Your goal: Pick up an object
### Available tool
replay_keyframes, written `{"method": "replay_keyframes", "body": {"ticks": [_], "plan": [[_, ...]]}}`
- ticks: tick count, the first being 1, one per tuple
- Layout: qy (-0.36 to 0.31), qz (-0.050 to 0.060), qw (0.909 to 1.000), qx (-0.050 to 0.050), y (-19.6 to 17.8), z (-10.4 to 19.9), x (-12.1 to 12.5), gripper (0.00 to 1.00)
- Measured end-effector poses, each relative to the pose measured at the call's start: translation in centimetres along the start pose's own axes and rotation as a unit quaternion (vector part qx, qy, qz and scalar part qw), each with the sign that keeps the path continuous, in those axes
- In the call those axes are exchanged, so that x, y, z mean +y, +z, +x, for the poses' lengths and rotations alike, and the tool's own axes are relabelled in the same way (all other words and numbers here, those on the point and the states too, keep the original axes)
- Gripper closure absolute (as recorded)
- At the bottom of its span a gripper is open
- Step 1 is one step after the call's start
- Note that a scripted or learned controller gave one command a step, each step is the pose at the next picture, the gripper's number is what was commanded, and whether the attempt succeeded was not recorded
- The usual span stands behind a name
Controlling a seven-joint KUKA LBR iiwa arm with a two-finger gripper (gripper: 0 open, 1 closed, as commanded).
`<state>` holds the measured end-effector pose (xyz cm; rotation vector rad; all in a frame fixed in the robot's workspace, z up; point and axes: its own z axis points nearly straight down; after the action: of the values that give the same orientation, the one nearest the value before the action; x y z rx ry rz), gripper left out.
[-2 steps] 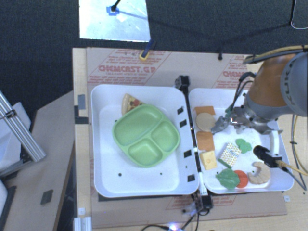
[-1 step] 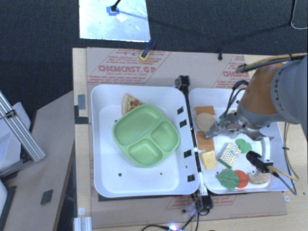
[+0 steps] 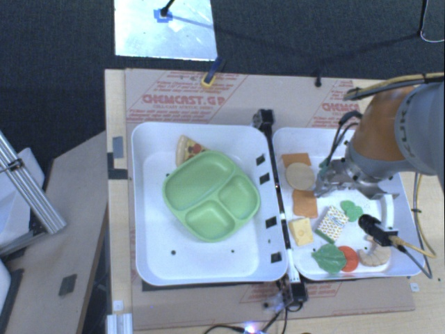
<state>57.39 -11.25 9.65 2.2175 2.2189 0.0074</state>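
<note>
Green plate hides most of pizza slice; arm cut off right.

You had a brown protective sheet printed CHEMCAST covering the bench, a shiny square metal plate beyond it on dark blue carpet, a small yellow clip at the sheet's far edge, silver aluminium rails on the view's left.

The grey arm reaches in from the right, its orange band above the wrist. Its tool points down and leftward.

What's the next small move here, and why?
Probably lower the gripper a little onto the round beige slice just to its left in the right bin. It sits low among the toy food, and nothing visible is held.
</note>
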Motion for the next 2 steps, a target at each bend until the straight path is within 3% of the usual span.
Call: {"method": "replay_keyframes", "body": {"ticks": [2], "plan": [[-0.001, 0.002, 1.0000, 0.000, -9.4, -0.4, -0.6, 1.00]]}}
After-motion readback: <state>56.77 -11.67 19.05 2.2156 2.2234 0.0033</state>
